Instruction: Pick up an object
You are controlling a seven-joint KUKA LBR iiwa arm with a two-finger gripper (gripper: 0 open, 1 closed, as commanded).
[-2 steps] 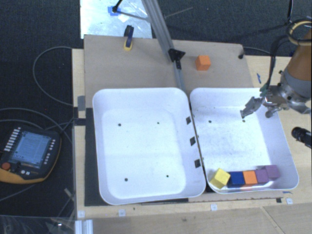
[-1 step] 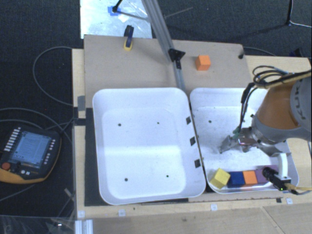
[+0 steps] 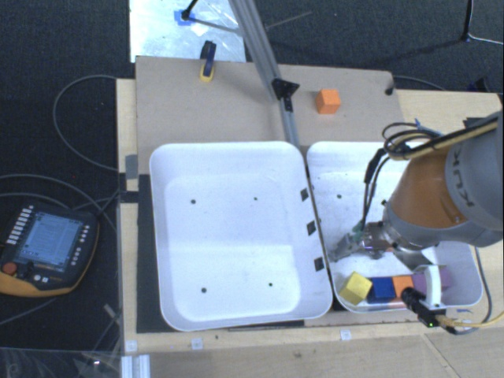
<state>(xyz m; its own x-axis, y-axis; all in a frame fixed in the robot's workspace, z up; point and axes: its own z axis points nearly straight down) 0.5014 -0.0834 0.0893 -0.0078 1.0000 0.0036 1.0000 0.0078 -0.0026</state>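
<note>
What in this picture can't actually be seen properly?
- The gripper: too blurred to tell whether it is open or holding anything.
- The right bin: the arm covers much of its floor.
- The orange block and pink piece beside the blue block: partly hidden by the arm.

The left bin (image 3: 228,235) offers wide open floor. In the right bin (image 3: 339,187), the far half lies free, while a yellow block (image 3: 356,287), blue block (image 3: 383,289) and orange block (image 3: 402,283) crowd the near wall, with the arm (image 3: 437,199) overhanging that bin's right side
</note>
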